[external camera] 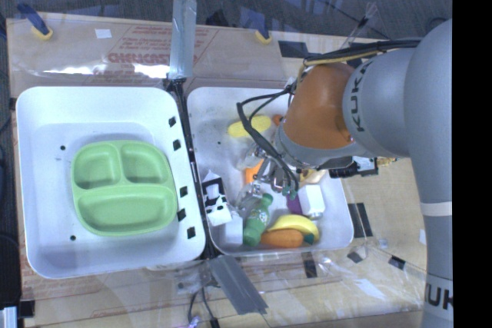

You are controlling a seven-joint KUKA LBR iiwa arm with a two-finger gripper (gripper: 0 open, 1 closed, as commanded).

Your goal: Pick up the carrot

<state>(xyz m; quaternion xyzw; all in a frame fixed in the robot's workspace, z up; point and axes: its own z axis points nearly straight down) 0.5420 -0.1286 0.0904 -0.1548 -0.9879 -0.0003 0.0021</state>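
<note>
Claw (260,184) is hovering mid-frame in the right bin (201,107); grip state indeterminable. Carrot (282,239) is lying at the bin's lower edge, below and slightly right of the claw, long axis running left-right, tucked under the banana (296,223).

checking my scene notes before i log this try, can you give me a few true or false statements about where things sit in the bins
1. The green divided plate lies in the left bin. True.
2. The orange carrot lies on the green divided plate. False: it lies in the right bin, near its front wall.
3. The end effector is over the right bin. True.
4. The banana lies beside the carrot. True.
5. The green bottle stands in the left bin. False: it is in the right bin, next to the carrot.
</note>
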